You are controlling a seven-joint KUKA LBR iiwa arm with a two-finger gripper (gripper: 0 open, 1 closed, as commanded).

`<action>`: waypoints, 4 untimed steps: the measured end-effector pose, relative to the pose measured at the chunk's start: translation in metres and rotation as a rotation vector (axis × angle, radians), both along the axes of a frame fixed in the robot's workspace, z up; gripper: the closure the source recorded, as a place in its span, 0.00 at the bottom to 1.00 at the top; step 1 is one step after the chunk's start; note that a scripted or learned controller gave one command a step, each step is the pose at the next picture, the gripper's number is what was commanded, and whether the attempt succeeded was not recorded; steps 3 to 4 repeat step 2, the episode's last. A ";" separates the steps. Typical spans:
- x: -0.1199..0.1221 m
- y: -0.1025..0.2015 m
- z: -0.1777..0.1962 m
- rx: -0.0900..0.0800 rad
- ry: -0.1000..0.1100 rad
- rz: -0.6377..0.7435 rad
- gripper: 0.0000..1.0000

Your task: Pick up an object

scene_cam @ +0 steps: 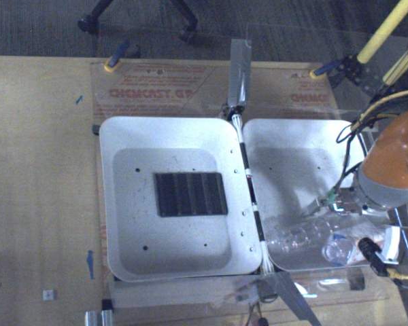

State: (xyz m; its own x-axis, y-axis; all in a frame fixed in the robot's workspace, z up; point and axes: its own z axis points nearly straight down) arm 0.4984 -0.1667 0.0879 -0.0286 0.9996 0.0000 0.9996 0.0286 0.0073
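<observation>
Near the right bin's (285,141) front, jaws (324,202) hover above a clear plastic object (306,236).

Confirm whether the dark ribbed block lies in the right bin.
No. The dark ribbed block lies flat in the middle of the left bin; the right bin holds a clear plastic item.

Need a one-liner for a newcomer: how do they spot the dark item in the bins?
Two white bins sit side by side on the bench; take the left bin. The dark ribbed block lies flat on the middle of its floor. It is opaque and nearly black, unlike the clear plastic object in the right bin.
</observation>
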 end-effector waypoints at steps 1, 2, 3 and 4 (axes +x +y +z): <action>0.003 0.000 0.012 -0.003 -0.008 0.002 1.00; 0.002 0.000 0.012 -0.002 -0.007 0.001 0.00; 0.002 0.000 0.012 -0.002 -0.007 0.001 0.00; 0.002 0.000 0.012 -0.002 -0.007 0.001 0.00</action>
